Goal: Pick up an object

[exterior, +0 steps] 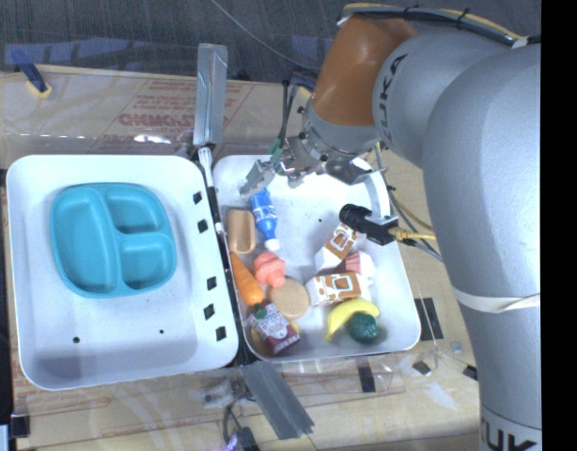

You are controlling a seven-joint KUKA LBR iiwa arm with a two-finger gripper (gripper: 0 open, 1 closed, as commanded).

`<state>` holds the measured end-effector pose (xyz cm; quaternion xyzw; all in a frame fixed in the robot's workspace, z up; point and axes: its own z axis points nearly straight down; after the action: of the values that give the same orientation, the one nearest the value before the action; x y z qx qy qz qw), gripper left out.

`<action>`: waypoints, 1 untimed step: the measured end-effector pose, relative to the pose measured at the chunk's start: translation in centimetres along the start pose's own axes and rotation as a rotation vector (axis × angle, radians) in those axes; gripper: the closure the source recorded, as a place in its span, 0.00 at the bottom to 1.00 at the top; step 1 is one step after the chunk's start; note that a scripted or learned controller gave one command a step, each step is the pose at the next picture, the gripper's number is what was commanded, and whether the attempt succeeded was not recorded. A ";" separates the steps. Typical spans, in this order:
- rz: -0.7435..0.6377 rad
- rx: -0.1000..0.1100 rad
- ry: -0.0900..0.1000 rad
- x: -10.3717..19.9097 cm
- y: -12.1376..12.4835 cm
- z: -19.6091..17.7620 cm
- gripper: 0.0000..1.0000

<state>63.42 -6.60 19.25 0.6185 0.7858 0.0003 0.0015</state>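
Note:
My gripper (270, 174) hangs over the far left corner of the right bin (402, 301), just above the upper end of a blue bottle (262, 212) with a white cap that lies on the bin floor. Nothing shows held in it. Beside the bottle lie a tan bun (239, 230), an orange carrot (249, 286), a pink piece (269, 271) and a round tan disc (291, 300). Further right are two brown-and-white cartons (338, 288), a banana (349, 314) and a green lump (365, 329). A red packet (275, 328) sits at the near edge.
The left bin (44, 355) holds a blue divided tray (115, 236). A ridge with black clips (213, 271) separates the two bins. The arm's orange band (359, 64) and grey body cover the right bin's far right side, with a black connector (364, 222) over it.

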 end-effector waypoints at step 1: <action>-0.032 0.013 0.005 -4.0 -0.6 9.6 0.00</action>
<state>63.85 -10.65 9.70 0.6057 0.7957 -0.0035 -0.0044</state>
